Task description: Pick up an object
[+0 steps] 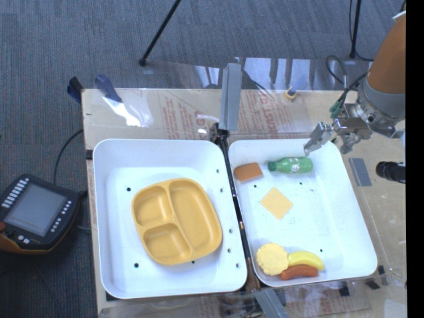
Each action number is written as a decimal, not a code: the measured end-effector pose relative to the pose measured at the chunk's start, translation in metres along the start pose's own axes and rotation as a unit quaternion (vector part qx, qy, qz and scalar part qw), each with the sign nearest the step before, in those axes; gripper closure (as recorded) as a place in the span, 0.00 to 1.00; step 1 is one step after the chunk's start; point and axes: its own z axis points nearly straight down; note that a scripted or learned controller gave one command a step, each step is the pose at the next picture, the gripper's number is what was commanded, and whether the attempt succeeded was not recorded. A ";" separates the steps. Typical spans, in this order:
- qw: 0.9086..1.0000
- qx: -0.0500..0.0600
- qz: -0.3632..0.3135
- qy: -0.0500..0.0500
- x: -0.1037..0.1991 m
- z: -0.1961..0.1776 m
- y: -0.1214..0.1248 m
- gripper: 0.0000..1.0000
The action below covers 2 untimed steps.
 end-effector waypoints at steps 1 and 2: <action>1.000 -0.005 0.007 -0.001 0.006 -0.080 0.019 0.00; 1.000 0.004 0.013 0.000 0.016 0.026 0.005 0.00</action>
